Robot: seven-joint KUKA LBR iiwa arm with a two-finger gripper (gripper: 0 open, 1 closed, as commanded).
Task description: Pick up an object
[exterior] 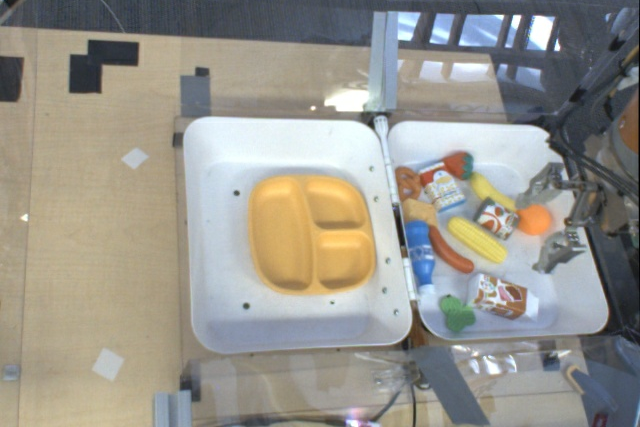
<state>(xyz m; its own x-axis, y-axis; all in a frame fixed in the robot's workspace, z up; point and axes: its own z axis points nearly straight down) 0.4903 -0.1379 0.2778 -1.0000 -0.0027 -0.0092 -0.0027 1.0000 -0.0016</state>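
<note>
Grey metal fingers of the gripper stand wide apart over the right bin's right side, one fingertip above and one below, with nothing clamped between them. An orange ball lies just left of the gap, close to the fingers; whether it touches them cannot be told.

Taking the ball as the landmark, and starting at the near edge of the bin: below and left of it a milk carton lies on its side, and further left of that sits a green broccoli piece. Just left of the ball is a small brown-and-white can. Left and slightly below lies a yellow corn cob, with a red sausage beside it and a blue bottle against the bin's left wall. Above and left of the ball lie a banana, a small white packet and a carrot, with a pretzel further left.

Well left of the ball, the left bin holds a yellow divided tray.
</note>
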